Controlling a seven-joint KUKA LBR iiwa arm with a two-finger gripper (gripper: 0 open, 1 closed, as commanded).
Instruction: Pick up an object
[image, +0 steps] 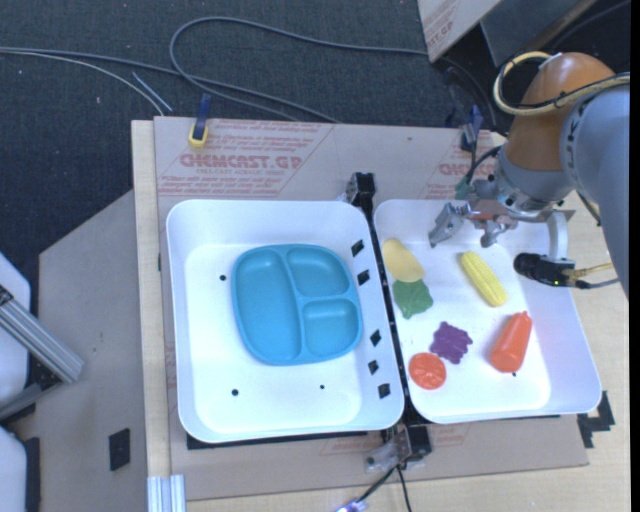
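Observation:
My gripper (466, 231) hangs over the far end of the right bin (565, 350), fingers spread open with nothing between them. Just below it lies a yellow corn cob (482, 278). A pale yellow fruit (402, 260) and a green leafy piece (411, 297) sit by the bin's left wall. Nearer the front are purple grapes (452, 341), an orange carrot (511, 341) and a red-orange tomato (428, 371). None of them touches the gripper.
The left bin (190, 310) holds a blue divided plate (297, 302). A black divider with clips (372, 290) runs between the bins. The grey arm with its orange band (555, 90) comes in from the upper right. Cables trail on the floor behind the bench.

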